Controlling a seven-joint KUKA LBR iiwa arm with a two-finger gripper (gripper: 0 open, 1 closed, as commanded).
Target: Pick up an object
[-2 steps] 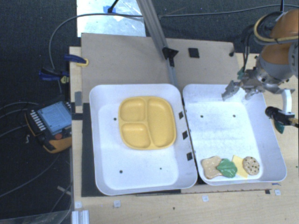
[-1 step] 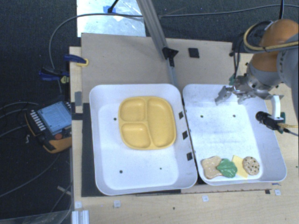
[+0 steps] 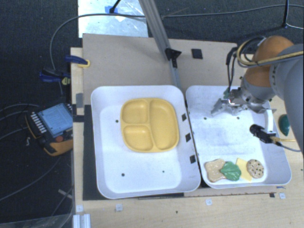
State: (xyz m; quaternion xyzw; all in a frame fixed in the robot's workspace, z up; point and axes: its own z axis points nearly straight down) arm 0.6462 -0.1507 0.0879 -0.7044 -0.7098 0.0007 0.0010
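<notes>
My gripper [image 3: 226, 111] hovers over the back part of the right bin [image 3: 237, 141], its silver fingers spread open with nothing between them. Along that bin's front edge lies a row of toy foods: a tan bread-shaped piece [image 3: 213, 169], a green leaf [image 3: 231, 170], a yellow cheese slice [image 3: 243, 166] and a round chocolate-chip cookie [image 3: 255, 167]. The gripper stands well behind these items and touches none of them.
The left bin [image 3: 109, 141] holds a yellow divided plate [image 3: 149, 124]. A grey pole [image 3: 159, 27] slants down to the back of the bins. Clamps and a blue device [image 3: 54, 120] lie off the bench at the left.
</notes>
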